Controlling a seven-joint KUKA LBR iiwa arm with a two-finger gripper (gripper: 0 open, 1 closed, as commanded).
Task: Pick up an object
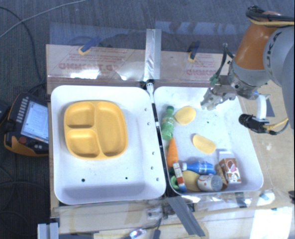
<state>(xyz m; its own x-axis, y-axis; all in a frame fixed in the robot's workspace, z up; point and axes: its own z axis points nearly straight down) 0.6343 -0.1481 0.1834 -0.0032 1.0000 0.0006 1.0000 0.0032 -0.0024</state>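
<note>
Front corner of the right bin [246,148]: you see a cluster packed along the near wall, a small brown and white carton [229,169], a blue-labelled bottle [199,167] lying on its side, a grey-capped container [208,182] and a yellow pear-like piece [189,177], all touching or just beside one another.
Left wall of that bin: you find an orange carrot [172,152] lying lengthwise along the divider, with a green bottle [167,122] just beyond it, also against the wall.
Middle of that bin: you have a yellow chip-shaped piece [204,143] lying flat by itself, apart from the front cluster.
Further back: a second yellow rounded piece [185,115] sits beside the green bottle's top.
Left bin [62,183]: you see a yellow divided tray [94,128] resting flat in it, with three compartments.
Gripper [210,100]: it hangs over the far part of the right bin, just right of the far yellow piece and not touching it; you cannot tell how it is set, and nothing shows in its grasp.
Arm [259,44]: it comes in from the far right, orange band above the wrist.
</note>
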